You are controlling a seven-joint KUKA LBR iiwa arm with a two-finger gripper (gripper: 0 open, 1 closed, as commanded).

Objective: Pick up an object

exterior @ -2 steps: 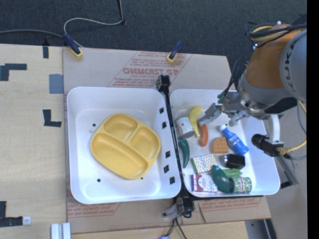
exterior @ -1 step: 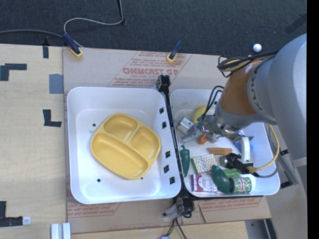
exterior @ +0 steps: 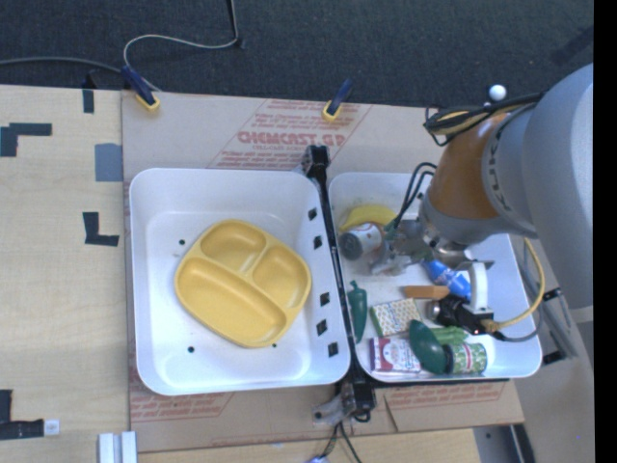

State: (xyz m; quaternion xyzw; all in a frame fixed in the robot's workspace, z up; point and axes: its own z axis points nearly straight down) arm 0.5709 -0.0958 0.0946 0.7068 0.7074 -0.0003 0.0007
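The right bin holds several small objects. Among them are a yellow item, a grey cylinder, a green pepper, a patterned packet, a dark green object and a red-and-white carton. My gripper reaches down into this bin from the right, just beside the grey cylinder and below the yellow item. The arm's grey and orange wrist covers the bin's upper right part. A blue-and-white item lies under the wrist.
The left bin holds a yellow divided plate. A black divider runs between the bins. Both bins rest on cardboard held by yellow clamps. Cables trail across the dark floor behind.
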